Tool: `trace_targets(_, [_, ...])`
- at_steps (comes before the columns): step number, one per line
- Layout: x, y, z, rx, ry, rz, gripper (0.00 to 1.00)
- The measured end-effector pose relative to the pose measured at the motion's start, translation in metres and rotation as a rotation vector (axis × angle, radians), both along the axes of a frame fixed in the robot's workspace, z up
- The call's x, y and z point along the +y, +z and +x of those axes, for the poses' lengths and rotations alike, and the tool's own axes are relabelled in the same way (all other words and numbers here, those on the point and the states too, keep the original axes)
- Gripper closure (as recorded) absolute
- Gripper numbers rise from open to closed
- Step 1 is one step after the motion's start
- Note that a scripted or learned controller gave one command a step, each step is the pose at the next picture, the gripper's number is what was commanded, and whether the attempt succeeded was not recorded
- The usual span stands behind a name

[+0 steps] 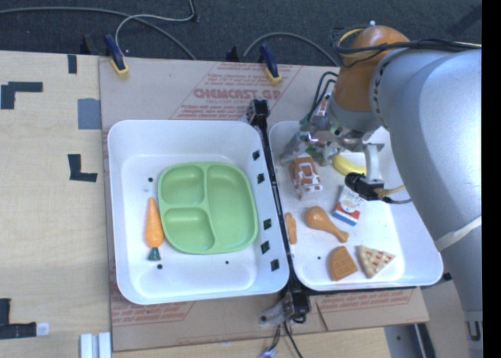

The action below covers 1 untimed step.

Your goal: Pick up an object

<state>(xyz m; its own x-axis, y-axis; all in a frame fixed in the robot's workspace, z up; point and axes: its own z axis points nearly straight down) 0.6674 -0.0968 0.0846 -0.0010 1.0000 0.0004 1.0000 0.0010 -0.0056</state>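
My gripper [311, 142] is low over the far left part of the right bin [407, 270], under the orange band of the arm [368, 43]. Just in front of it lies a small red and white packet [305, 177], very close to the gripper tip; I cannot tell whether they touch. A yellow banana [347, 165] lies right of the gripper, partly hidden by the wrist. Nearer the front are a blue and white carton [347, 208], a brown drumstick [325, 223], an orange piece [290, 228], a bread slice [341, 263] and a pizza wedge [376, 259].
The left bin [125, 192] holds a green divided plate [208, 207] and a carrot [153, 225] beside it. A black divider with clips [270, 192] runs between the bins. Cables and blue clamps [117, 57] lie behind the bins. The large grey arm covers the right bin's far right.
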Motion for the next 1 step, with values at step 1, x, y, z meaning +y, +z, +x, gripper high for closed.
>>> trace_targets(1, [0.0001, 0.0112, 0.0012, -0.005, 0.002, -0.002, 1.00])
